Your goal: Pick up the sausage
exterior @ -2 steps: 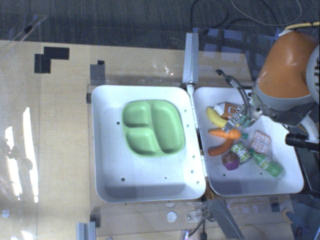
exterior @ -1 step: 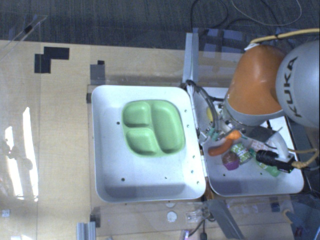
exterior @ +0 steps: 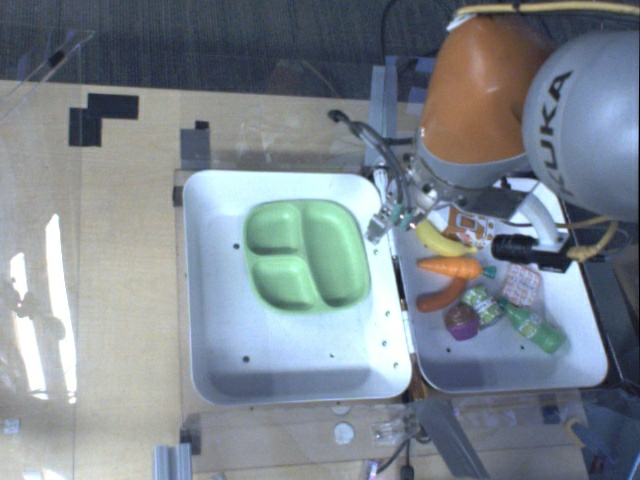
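Looming nearest the lens, the arm's orange band [exterior: 478,88] hid the wrist. Below it the gripper [exterior: 385,220] hung over the seam between the bins, nothing visibly in it. Across the right bin [exterior: 520,368], lower-right and near, lay the sausage [exterior: 441,296], its long axis rising rightward, just under the carrot [exterior: 450,266].

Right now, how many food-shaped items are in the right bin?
3 clearly: a banana at the top near the gripper, a carrot just below it, and the sausage below that. Packets lie beside them, and the arm may hide more.
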`<state>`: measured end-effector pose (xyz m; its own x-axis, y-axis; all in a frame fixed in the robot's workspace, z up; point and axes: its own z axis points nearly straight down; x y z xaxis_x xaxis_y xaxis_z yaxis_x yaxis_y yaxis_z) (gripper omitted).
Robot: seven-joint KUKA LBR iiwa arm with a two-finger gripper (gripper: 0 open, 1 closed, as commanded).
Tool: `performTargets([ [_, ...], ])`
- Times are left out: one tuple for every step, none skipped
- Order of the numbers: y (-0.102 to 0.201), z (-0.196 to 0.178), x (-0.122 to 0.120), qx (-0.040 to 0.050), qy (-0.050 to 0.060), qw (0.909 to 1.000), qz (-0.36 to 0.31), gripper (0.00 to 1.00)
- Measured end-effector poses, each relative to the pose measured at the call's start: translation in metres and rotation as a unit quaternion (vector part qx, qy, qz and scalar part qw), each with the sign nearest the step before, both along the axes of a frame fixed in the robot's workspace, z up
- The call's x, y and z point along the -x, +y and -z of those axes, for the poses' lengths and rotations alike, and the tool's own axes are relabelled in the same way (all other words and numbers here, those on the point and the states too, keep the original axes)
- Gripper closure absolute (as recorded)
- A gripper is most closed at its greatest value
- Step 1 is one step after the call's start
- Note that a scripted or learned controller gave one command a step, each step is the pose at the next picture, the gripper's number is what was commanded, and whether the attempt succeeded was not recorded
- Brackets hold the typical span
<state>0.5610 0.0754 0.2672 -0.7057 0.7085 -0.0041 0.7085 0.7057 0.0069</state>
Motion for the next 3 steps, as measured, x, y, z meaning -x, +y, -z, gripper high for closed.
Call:
performTargets([
  [-0.006, 0.004, -0.085, 0.002, -0.003, 0.9794, -0.202, 1.0],
  [0.072, 0.044, -0.054, 0.0006, 0.0, 0.989, -0.148, 1.0],
  [0.034, 0.047, -0.053, 0.0009, 0.0, 0.9922, -0.125, 1.0],
])
